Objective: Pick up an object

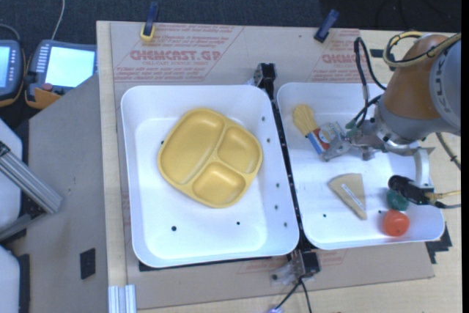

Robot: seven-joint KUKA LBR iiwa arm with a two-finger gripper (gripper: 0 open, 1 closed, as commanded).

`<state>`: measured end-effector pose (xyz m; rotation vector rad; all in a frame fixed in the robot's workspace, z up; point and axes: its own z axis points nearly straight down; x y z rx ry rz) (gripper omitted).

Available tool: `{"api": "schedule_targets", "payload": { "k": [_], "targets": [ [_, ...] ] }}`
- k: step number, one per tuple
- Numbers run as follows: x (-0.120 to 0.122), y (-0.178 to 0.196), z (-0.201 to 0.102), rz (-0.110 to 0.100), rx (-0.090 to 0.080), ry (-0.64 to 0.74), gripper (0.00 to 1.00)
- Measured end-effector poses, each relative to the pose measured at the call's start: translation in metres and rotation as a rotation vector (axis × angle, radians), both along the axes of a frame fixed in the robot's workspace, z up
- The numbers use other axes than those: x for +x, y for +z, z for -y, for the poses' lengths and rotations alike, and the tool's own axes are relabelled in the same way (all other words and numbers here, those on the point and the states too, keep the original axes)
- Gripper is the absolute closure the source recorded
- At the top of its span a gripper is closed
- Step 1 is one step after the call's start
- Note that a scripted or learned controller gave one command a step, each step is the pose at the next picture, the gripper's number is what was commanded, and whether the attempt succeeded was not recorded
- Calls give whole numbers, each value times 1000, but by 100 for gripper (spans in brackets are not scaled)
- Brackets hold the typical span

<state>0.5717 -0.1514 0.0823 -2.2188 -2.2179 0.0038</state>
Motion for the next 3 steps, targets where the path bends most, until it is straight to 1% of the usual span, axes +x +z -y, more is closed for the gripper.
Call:
{"api": "schedule_targets", "payload": {
  "k": [1,2,3],
  "targets": [
    [2,13,0,6,-2,0,100],
    [-1,60,8,11,-4,-1,100],
    [5,115,-2,12,-3,3,100]
  ]
}}
